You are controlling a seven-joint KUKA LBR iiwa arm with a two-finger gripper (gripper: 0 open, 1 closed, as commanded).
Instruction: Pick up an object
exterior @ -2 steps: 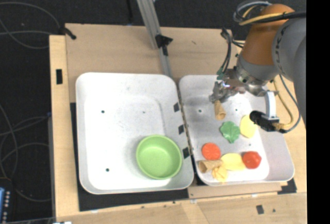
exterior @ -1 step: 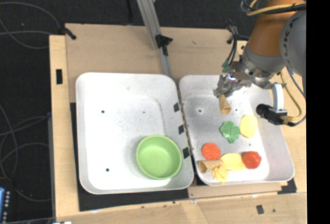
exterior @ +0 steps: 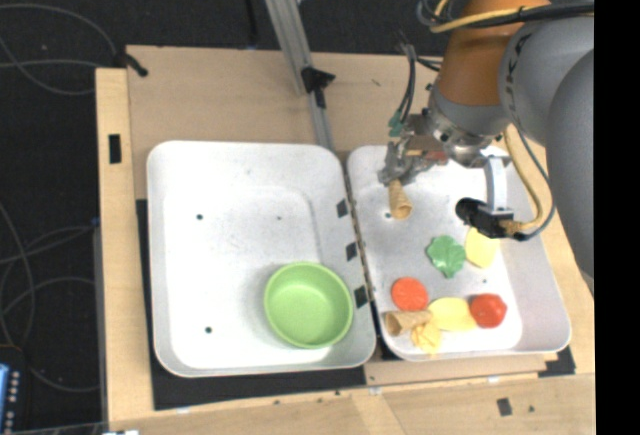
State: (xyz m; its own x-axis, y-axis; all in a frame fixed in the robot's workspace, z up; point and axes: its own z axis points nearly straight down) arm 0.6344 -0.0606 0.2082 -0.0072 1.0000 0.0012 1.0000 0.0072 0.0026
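I read the gripper as sitting over the far left corner of the right bin, with a small tan, cone-like piece hanging right under its fingertips. The piece seems pinched at its top end, but the fingers are dark and blurred there, so I cannot tell whether they are closed on it or merely touching it. Judging from that, I would treat this as the moment to confirm the grip: squeeze gently, then lift straight up, slowly, keeping clear of the bin's left wall just beside the piece. The other candidates lie nearer me in that same bin: a green lump, a yellow piece, an orange ball and a red one. The green bowl sits in the left bin, well apart.
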